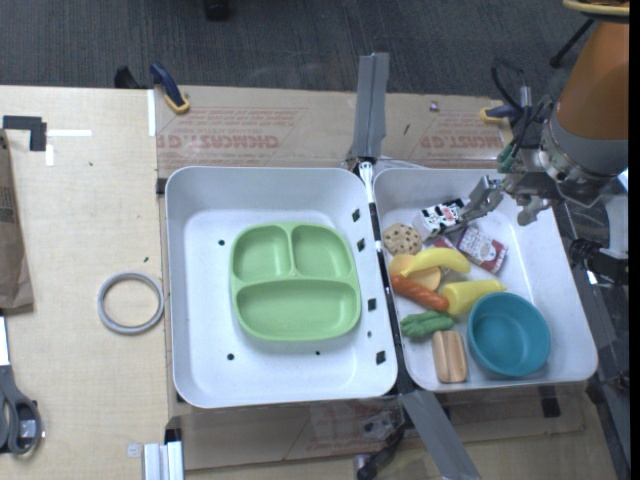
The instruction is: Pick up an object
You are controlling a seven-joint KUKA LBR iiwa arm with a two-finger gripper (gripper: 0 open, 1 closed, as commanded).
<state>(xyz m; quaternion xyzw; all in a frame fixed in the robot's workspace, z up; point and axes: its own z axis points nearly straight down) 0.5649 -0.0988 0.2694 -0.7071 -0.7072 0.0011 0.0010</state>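
At the frame's right, the gripper [497,190] hangs over the right bin [570,298], its finger spread unreadable, arm cropped at the edge.

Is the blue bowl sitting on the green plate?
No. The blue bowl sits in the right bin beside the toy food, while the green divided plate lies alone in the left bin.

Lighting: even, bright, diffuse, cast from overhead. Shadows: soft and short, seen beneath the green three-compartment plastic plate [295,281] and inside the rim of the left shallow white plastic bin [190,298]. Glare: mild sheen noted on the white bin walls and the teal plastic bowl [510,334]. Focus: moderately soft throughout; small printed labels cannot be read. Dark carpeted floor [300,18] is rendered dim.
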